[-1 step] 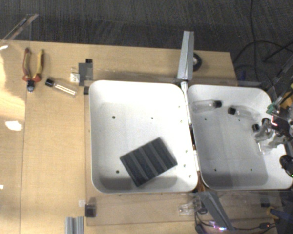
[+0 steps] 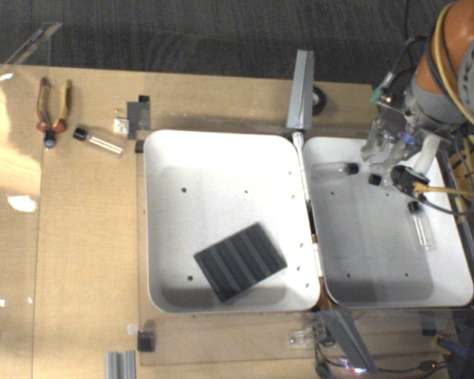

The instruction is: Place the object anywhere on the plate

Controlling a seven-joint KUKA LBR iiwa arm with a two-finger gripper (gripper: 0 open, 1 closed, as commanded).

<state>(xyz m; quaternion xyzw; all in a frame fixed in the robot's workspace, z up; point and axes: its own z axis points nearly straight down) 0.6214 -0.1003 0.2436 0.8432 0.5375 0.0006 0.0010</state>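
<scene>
Camera view | two bins: left bin (image 2: 166, 212) holds one dark ribbed slab (image 2: 240, 261), lying tilted near its front | arm (image 2: 458, 61) over right bin (image 2: 379, 275), far end | jaws (image 2: 387, 152): can't tell | pliers (image 2: 53, 109), one, on surface (image 2: 79, 251)

Two bins side by side on the table (image 2: 79, 275). Left bin (image 2: 221, 152): ridged slab (image 2: 240, 261) lying tilted near its front wall. Right bin (image 2: 395, 290): gripper (image 2: 383, 155) over its rear part. Left of the bins on the table: pliers (image 2: 53, 109) far back-left, small vial (image 2: 99, 140) between pliers and left bin.
</scene>
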